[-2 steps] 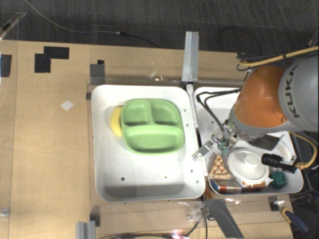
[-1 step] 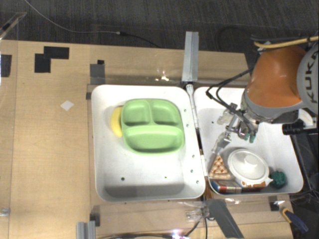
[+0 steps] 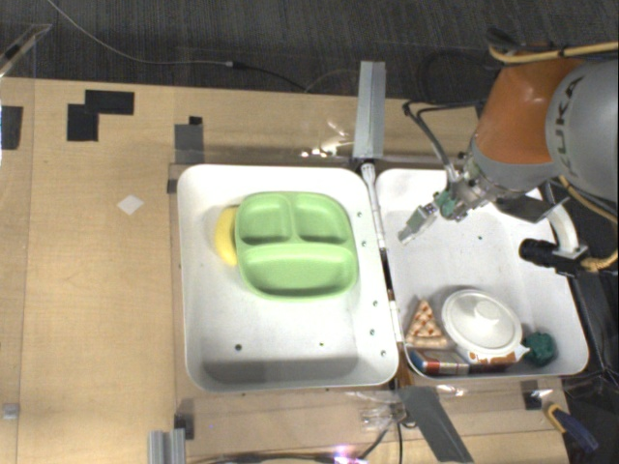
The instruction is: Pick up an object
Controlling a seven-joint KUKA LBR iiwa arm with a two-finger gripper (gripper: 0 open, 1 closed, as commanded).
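Two shallow white bins sit side by side on the wooden bench, and no brand, label or writing can be read on anything in them. Inside the left bin (image 3: 208, 341) lies a green divided tray (image 3: 293, 243) with three compartments, resting over a yellow object (image 3: 224, 237) whose left edge alone peeks out, so its kind cannot be told. Crowded along the near edge of the right bin (image 3: 484, 259) are a white round bowl (image 3: 480, 321), a triangular pizza-like piece (image 3: 424, 325) just left of it, a dark green item (image 3: 541, 347) to its right, and a red and brown thing (image 3: 462, 363) partly tucked beneath. The gripper (image 3: 418, 222) hangs over the far left part of the right bin, well apart from those objects; its small pale tip holds nothing visible, and how far its jaws stand apart cannot be told.
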